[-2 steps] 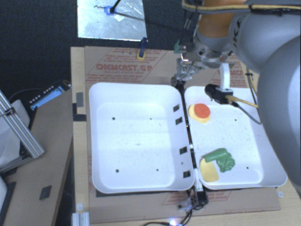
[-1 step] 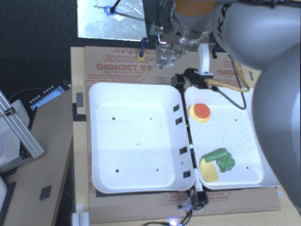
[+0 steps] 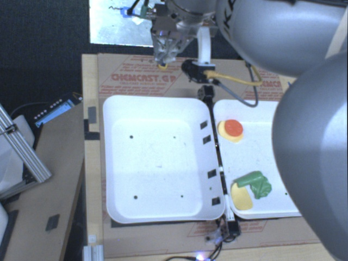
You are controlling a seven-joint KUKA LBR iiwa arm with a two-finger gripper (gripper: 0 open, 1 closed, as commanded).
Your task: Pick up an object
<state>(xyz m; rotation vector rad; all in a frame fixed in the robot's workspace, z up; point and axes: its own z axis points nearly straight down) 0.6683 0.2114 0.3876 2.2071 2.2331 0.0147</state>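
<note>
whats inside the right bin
The right bin holds an orange-and-yellow round piece, a green piece and a yellow piece. The arm covers the bin's right part.

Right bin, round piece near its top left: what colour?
Orange-red disc on a yellow base, clearest in the camera view.

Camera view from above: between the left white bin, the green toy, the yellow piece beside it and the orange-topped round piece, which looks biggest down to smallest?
1. Left white bin, by far the largest.
2. Green toy.
3 and 4. Yellow piece and orange-topped round piece: too alike in size to rank.
</note>
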